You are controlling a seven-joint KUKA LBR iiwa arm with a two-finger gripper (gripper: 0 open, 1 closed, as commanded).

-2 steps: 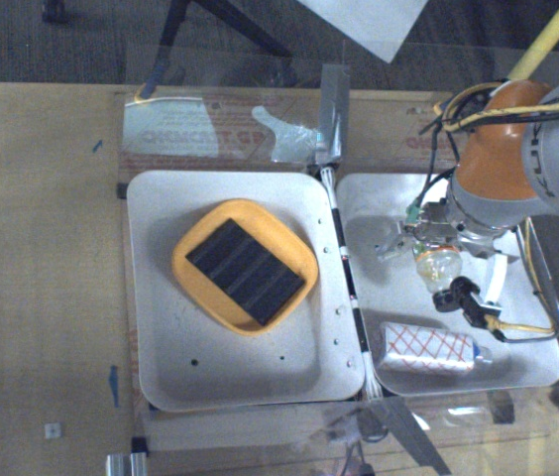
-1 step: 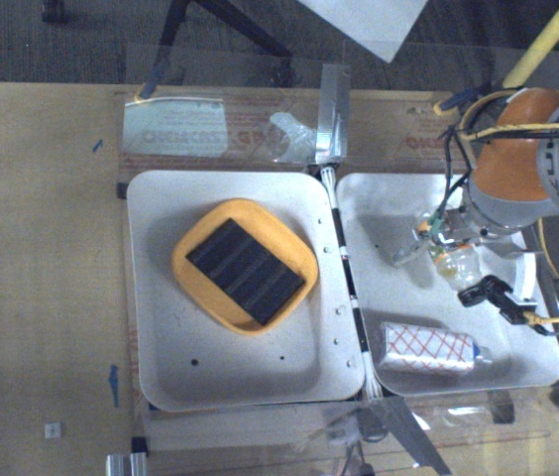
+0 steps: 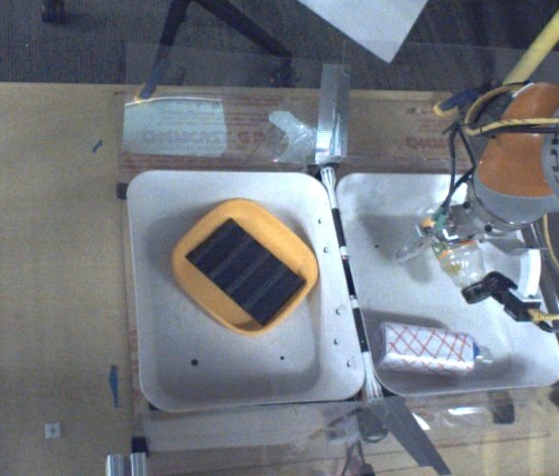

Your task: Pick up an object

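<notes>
My gripper hangs low over the upper right part of the right bin, below the arm's orange band. A clear, glassy plastic item lies right under and beside the gripper; I cannot tell whether the two touch. A white packet with a red criss-cross pattern lies flat along the right bin's near edge, apart from the gripper. In the left bin sits a yellow-orange rounded block with a black ribbed top.
A black clamp with white and yellow cables sticks out below the wrist over the right bin. A metal bracket stands behind the divider between the bins. Wooden bench lies to the left.
</notes>
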